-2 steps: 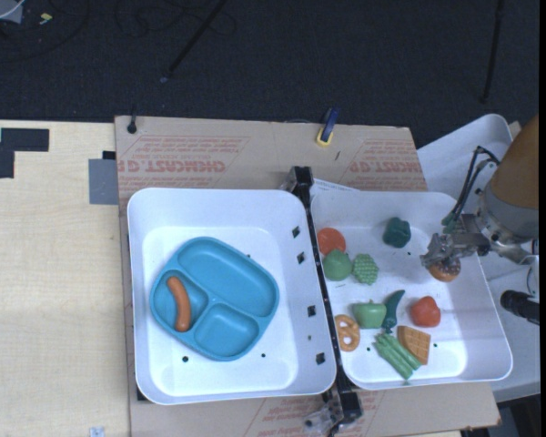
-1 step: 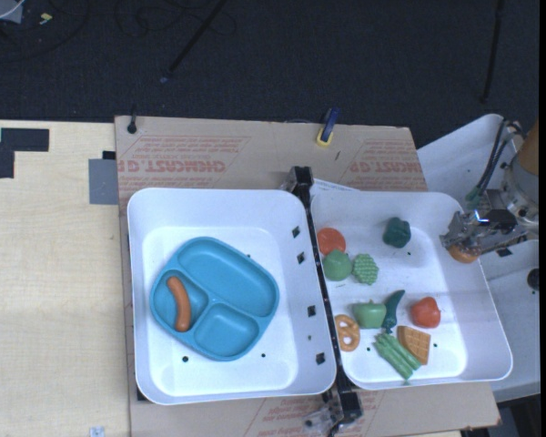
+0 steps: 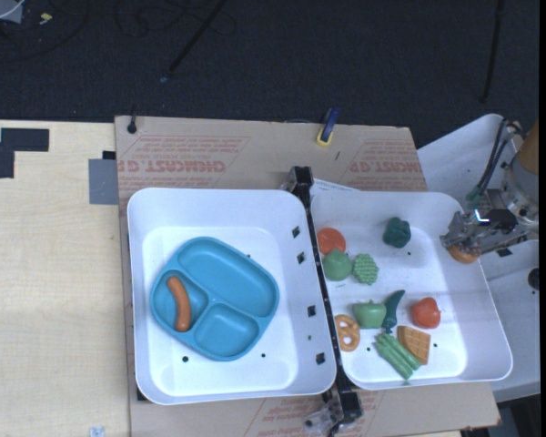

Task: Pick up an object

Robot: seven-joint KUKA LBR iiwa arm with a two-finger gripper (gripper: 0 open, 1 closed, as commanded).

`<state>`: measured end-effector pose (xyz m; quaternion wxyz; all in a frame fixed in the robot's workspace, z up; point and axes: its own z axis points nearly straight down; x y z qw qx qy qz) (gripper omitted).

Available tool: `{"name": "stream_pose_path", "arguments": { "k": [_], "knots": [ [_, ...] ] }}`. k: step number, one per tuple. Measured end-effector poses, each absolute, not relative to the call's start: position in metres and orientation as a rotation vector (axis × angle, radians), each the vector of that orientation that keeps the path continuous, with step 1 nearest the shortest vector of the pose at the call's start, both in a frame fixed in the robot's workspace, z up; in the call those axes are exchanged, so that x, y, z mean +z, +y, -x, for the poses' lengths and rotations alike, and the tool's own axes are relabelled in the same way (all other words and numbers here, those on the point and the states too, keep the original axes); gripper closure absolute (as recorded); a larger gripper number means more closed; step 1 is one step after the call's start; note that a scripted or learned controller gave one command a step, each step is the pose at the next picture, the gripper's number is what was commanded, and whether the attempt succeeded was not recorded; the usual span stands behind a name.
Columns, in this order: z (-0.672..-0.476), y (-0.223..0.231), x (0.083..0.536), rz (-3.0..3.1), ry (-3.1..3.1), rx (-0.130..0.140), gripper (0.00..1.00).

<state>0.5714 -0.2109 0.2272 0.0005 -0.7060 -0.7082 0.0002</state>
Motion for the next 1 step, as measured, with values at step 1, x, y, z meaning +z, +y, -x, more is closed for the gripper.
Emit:
{"name": "stream_pose_path", "arguments": {
  "k": [1],
  "knots": [
    [-0.5609,-0.1605,0.2159,2.214,-2.221,0.001,1.00]
  ]
}}
